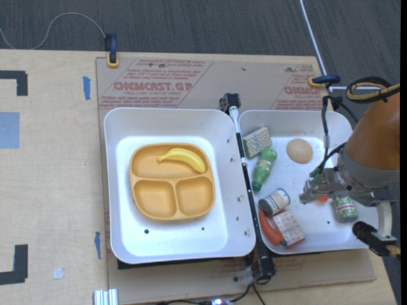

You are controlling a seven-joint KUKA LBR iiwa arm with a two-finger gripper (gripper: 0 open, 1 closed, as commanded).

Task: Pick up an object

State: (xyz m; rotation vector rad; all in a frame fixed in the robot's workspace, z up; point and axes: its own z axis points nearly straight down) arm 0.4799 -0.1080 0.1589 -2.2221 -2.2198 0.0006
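My gripper [319, 192] hangs low over the right bin [305, 243], near its right side, under the grey and orange wrist. A small red-orange thing [324, 199] shows just beneath it; whether it is held cannot be made out. A green and white can [345, 210] lies just right of the gripper. Further left in this bin are a tan egg-shaped object [299, 150], a green bottle [264, 167], a green-white box [256, 140], a small tin [275, 202], a carrot [269, 229] and a pink-white box [289, 227].
The left bin [121, 189] holds a yellow divided plate [141, 199] with a banana [183, 159] in its top section. A black clip [230, 101] sits where the bins meet at the back. Cables [362, 89] run by the arm at the right.
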